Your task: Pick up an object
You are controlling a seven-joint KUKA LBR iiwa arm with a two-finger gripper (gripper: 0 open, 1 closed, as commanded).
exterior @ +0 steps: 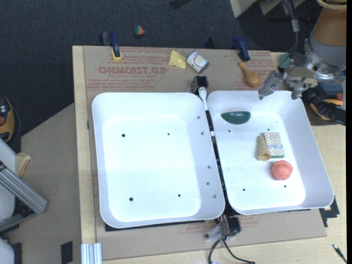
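White plastic is forming the right bin [316, 164], and three things are lying in it. Nearest the camera, a red ball [282, 170] is sitting by the front right side; it is looking soft and light, likely to roll, so closing across its middle is seeming wisest. Just behind it, almost touching, a patterned packet [270, 146] is lying flat; probably light and crushable, best pinched across its narrow width. Further back, a dark green dish-shaped piece [236, 116] is resting near the dividing wall, low and perhaps slippery. Beyond the far rim, the gripper [281, 88] is hovering with its fingers spread apart and nothing between them, well apart from all three.
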